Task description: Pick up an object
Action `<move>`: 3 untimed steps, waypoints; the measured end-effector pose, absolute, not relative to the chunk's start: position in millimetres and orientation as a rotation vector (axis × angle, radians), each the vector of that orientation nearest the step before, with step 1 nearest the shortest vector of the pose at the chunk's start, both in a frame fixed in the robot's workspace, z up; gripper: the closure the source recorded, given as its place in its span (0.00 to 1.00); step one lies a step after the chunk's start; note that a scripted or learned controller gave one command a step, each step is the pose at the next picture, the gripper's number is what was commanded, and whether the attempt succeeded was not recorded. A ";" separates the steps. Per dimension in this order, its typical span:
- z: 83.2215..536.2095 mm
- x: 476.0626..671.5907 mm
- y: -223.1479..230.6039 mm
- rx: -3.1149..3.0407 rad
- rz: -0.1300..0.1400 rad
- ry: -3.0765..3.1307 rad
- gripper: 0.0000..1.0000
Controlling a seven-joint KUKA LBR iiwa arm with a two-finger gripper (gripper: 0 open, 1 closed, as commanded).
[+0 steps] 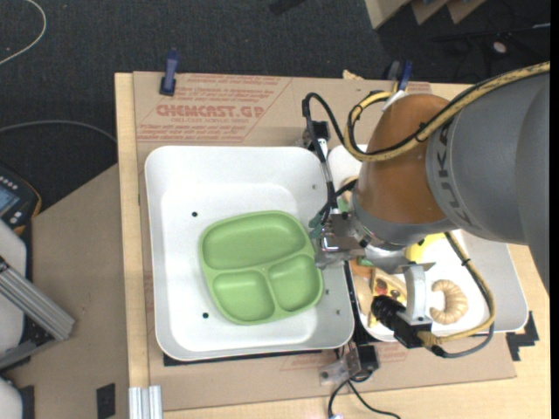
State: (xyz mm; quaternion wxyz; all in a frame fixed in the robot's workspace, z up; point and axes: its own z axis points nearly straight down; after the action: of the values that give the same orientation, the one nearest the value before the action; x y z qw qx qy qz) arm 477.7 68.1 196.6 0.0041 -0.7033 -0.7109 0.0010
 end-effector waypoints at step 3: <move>336.1 477.7 101.9 -2.220 0.021 -2.212 1.00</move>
State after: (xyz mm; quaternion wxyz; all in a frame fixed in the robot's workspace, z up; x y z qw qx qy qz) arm 477.7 101.9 336.1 0.0038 -0.7084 -0.7058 0.0067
